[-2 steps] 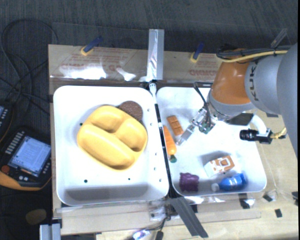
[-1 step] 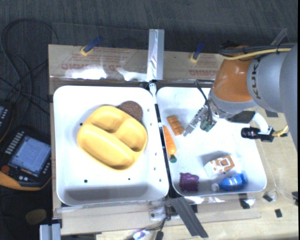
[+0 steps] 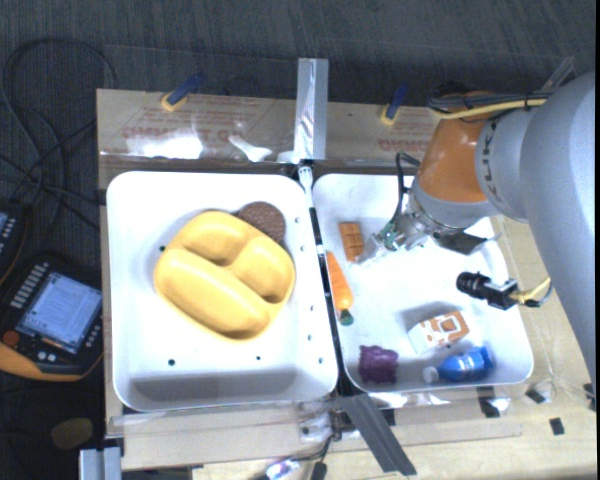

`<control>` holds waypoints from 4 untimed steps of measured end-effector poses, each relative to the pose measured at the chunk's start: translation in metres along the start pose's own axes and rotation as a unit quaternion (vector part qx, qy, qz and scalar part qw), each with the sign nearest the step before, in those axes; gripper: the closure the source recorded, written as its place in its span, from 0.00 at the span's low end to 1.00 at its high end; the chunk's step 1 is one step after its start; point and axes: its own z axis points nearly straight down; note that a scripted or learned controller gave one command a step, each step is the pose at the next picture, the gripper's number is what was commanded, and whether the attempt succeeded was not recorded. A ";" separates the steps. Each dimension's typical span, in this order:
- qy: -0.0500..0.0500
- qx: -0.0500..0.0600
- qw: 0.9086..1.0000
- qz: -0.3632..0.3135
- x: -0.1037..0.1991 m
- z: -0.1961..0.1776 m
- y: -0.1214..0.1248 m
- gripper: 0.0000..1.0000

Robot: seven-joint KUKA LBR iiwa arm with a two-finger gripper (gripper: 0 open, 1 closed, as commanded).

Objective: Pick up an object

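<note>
My gripper hangs in the right bin; I can't tell its state. The orange waffle block sits just beside it at nine o'clock, long axis twelve-to-six.

Your desk carries two white bins side by side: left bin, right bin. Clear plastic sheet lies behind them.

You get bright, even overhead light: the 2 white bins nearly wash out, glare streaks the plastic sheet along the desk's far edge, focus slightly soft.
</note>
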 end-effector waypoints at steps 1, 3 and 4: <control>0.000 0.001 1.000 0.000 0.001 0.003 0.000 0.00; 0.003 0.004 0.993 -0.114 -0.051 -0.095 0.023 0.00; 0.004 0.005 0.983 -0.182 -0.044 -0.025 0.048 0.00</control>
